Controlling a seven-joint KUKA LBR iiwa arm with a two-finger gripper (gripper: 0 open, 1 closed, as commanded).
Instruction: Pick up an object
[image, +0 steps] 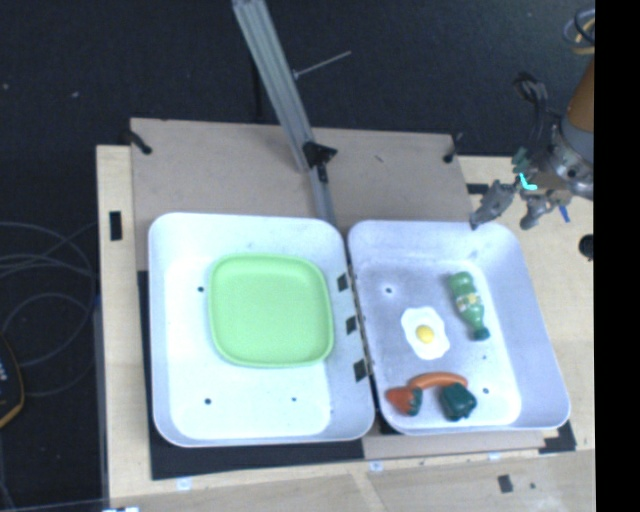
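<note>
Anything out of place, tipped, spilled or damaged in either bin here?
Nothing stands out. The green plate lies flat in the left bin; the bottle, fried egg and other toy foods sit apart, unspilled, in the right bin.

**A robotics lab bench, set up for picking trials**

Everything here is pointing to a research lab rather than a home or shop. A plain wooden tabletop (230, 170) is sitting on dark flooring and carrying two shallow white bins (180, 400) pushed together side by side. A slanted metal pole (285, 90) is rising from behind the bins, the kind of mount a fixed rig uses. Loose black cables (45, 300) are trailing across the floor to the left of the bins. Plastic toy food, among it a fried egg (425, 333) and a green bottle (467, 304), is lying in the right bin, and a green plate (270, 310) is resting in the left one.
</note>
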